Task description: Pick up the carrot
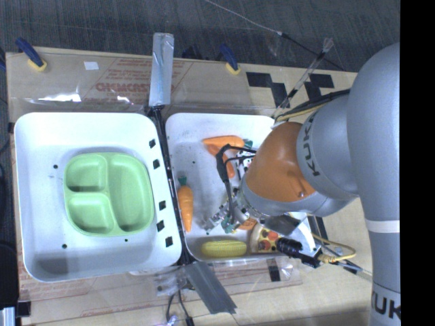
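The carrot (185, 206) is a small orange toy with a green top. It lies lengthwise along the left wall of the right bin (204, 126). My gripper (226, 217) hangs low in the same bin, to the right of the carrot and a short way from it. Nothing of the carrot shows at the gripper. The arm's orange band and grey wrist cover the right half of the bin.
A yellow corn cob (223, 248) lies along the right bin's front wall, with a pizza-like toy (262, 236) beside it. An orange toy (224, 144) lies at the back. The left bin (30, 182) holds a green divided plate (109, 193).
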Controlling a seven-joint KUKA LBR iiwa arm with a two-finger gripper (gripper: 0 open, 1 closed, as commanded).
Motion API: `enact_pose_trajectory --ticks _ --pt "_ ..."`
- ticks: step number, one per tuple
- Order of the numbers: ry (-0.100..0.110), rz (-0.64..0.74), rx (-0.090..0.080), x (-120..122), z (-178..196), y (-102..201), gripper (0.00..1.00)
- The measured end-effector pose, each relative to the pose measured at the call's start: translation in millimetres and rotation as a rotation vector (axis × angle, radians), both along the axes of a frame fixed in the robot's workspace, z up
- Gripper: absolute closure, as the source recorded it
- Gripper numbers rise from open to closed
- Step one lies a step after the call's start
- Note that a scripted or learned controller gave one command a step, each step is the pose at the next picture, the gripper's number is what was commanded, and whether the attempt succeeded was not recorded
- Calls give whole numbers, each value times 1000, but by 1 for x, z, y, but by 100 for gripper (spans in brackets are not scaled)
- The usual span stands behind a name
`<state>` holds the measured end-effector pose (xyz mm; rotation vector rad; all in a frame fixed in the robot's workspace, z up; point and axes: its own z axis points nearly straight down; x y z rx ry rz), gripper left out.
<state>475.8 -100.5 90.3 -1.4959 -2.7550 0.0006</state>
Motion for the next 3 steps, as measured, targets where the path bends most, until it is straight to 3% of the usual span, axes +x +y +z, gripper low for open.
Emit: enact_pose_trajectory --ticks 1,2,3 --pt "0 1 0 0 0 0 0" --pt "-4 -218 -3 62 1 -3 0" --pt "-2 -208 -3 62 11 -2 100"
